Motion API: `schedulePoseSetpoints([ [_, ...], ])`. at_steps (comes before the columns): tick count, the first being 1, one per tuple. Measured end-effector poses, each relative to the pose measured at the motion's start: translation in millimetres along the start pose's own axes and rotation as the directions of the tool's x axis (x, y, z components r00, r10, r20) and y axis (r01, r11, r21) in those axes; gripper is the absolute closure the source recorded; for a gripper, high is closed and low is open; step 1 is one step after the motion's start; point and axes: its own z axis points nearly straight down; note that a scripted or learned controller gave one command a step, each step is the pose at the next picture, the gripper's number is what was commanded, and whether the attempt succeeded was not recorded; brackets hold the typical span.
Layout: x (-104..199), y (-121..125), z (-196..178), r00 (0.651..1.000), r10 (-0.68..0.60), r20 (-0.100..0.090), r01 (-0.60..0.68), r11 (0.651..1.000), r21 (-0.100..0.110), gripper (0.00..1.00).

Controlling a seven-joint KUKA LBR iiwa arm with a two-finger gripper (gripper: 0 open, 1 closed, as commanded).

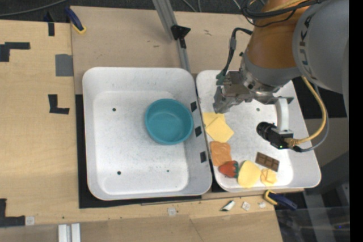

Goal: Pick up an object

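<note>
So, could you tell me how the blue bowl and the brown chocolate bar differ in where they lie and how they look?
The blue bowl sits alone in the left bin; the chocolate bar lies in the right bin among other toy foods. The bowl is round, hollow and much larger; the bar is a small, flat, dark brown rectangle. The bowl lies far from the gripper; the bar lies nearer it. Neither is touched by the gripper.

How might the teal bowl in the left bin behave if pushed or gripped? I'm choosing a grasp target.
The teal bowl looks rigid, probably light plastic, so it would likely keep its shape. It sits upright on the smooth floor of the left bin, so a sideways push would probably slide it rather than tip it. Its round wall may slip; gripping the rim seems safer.
</note>
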Motion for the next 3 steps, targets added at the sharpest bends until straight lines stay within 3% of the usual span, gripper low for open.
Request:
schedulePoseSetpoints([
  [2,99,-37,12,1.0,0.001,0.002,-0.001,1.0,0.002,1.0],
  [3,101,-42,19,1.0,0.005,0.003,-0.005,1.0,0.001,1.0],
])
